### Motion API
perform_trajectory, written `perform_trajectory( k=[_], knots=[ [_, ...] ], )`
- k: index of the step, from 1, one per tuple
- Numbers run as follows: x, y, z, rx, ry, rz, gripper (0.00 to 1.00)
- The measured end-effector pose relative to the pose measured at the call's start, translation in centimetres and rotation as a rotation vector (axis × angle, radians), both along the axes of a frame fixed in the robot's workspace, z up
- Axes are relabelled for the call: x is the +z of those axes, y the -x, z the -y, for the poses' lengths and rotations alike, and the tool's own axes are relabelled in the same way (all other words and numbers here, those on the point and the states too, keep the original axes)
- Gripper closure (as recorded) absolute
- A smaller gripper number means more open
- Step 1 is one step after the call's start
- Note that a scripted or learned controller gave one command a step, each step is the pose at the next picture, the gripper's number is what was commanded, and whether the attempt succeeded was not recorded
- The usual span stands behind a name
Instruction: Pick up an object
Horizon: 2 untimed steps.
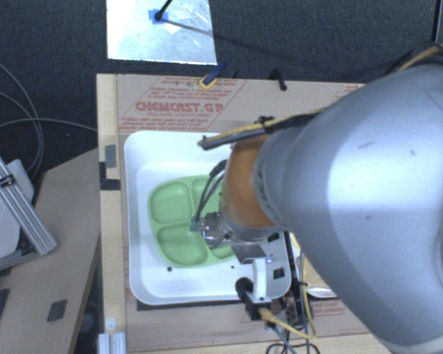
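A green divided plate (176, 220) lies in the left white bin (144, 198), its right part hidden under the arm. The grey arm with its orange band (240, 190) reaches in from the right and covers most of the bench. My gripper (209, 232) hangs low over the plate's right side, near the ridge between its compartments. I see nothing held in it.
The bins rest on a cardboard sheet (181, 105) with red print. A shiny square plate (161, 21) lies on the dark floor beyond. Metal rails (15, 205) and cables stand at the left. The arm hides the right bin.
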State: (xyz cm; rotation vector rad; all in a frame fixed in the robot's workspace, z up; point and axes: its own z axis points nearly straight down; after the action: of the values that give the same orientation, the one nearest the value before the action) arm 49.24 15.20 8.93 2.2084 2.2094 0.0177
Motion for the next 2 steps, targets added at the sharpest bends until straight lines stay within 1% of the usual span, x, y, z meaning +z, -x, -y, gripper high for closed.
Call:
perform_trajectory(
  k=[1, 2],
  knots=[
    [-0.3, -11.4, 3.6, 0.003, -0.009, -0.017, 1.0],
    [-0.4, -15.9, 1.6, 0.007, -0.009, -0.028, 1.0]
  ],
)
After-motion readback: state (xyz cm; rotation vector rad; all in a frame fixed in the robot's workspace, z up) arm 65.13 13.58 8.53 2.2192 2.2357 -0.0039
